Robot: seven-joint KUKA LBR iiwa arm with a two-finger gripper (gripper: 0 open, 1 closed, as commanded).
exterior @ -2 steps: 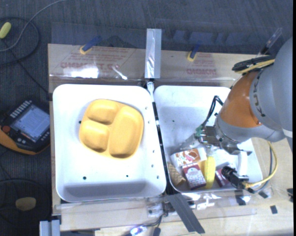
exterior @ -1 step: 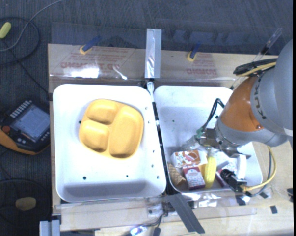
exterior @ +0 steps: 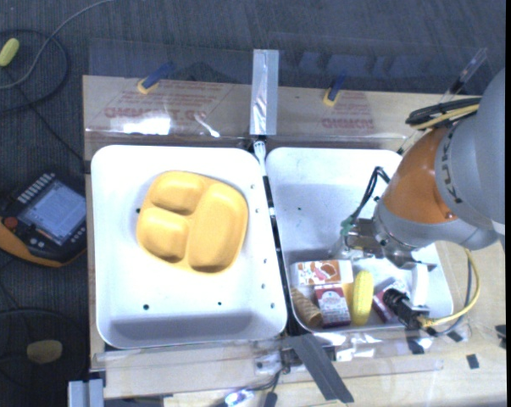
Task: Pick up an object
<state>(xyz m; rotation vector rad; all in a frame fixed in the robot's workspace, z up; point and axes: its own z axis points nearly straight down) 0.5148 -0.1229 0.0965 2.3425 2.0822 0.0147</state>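
Several items crowd right bin near edge; gripper hangs above, yellow piece just below-left, long axis upright in view. Finger state: cannot tell.

Arm low, hand downward

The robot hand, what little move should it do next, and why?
Probably dip a little lower toward the yellow object. The gripper hangs just above the small pile in the right bin, and nothing shows between its fingers.
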